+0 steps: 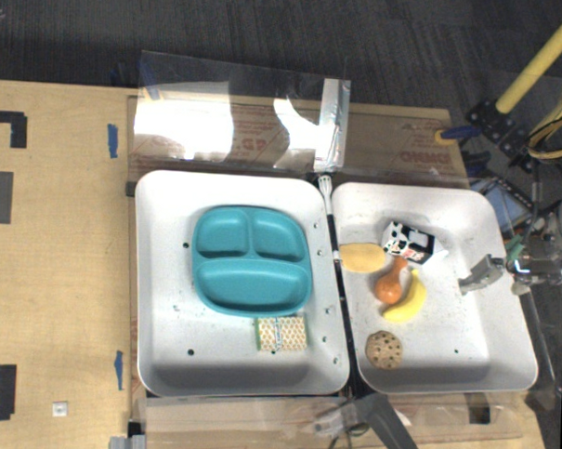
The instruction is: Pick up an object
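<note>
The right bin (461, 352) holds a cluster of small items. A black-and-white cow toy (407, 241) lies near its middle back. A pale yellow oval piece (361, 259) sits to the left of the cow toy. An orange piece (389, 288) leans against a yellow banana (408, 303), and a round brown cookie (383, 348) lies nearer the front. My gripper (482, 273) reaches in over the bin's right side, well to the right of the banana and apart from every item. Nothing shows in its grasp.
The left bin (157, 288) bears a teal divided plate (251, 260) and a small patterned square (282, 335) in front of it. A clear plastic sheet (239, 124) stands behind the bins. Cables and a yellow pole (544, 58) crowd the far right.
</note>
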Tool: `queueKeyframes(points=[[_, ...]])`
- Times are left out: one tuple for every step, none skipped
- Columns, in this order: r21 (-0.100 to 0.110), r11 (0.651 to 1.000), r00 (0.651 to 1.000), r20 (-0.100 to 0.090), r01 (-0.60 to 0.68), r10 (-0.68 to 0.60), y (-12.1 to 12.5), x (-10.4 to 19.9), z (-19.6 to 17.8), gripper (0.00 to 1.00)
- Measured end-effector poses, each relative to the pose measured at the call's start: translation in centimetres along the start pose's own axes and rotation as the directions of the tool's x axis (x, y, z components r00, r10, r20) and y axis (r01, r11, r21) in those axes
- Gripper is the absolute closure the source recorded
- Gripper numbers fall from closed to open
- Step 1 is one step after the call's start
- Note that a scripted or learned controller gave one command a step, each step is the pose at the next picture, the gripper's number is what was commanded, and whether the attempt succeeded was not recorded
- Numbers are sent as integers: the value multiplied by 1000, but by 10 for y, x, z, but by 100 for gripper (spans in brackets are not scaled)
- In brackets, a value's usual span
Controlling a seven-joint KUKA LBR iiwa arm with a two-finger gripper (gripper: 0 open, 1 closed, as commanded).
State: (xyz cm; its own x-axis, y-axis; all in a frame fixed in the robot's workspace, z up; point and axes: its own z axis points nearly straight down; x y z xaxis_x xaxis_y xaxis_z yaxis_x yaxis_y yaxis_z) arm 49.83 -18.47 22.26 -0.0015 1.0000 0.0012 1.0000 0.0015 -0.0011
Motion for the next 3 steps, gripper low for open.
queueKeyframes(points=[[7,1000,1000,-2,-27,27,-20,68,106,0],[-7,1000,1000,2,-10,10,17,82,135,0],[-10,999,999,3,35,-35,74,91,135,0]])
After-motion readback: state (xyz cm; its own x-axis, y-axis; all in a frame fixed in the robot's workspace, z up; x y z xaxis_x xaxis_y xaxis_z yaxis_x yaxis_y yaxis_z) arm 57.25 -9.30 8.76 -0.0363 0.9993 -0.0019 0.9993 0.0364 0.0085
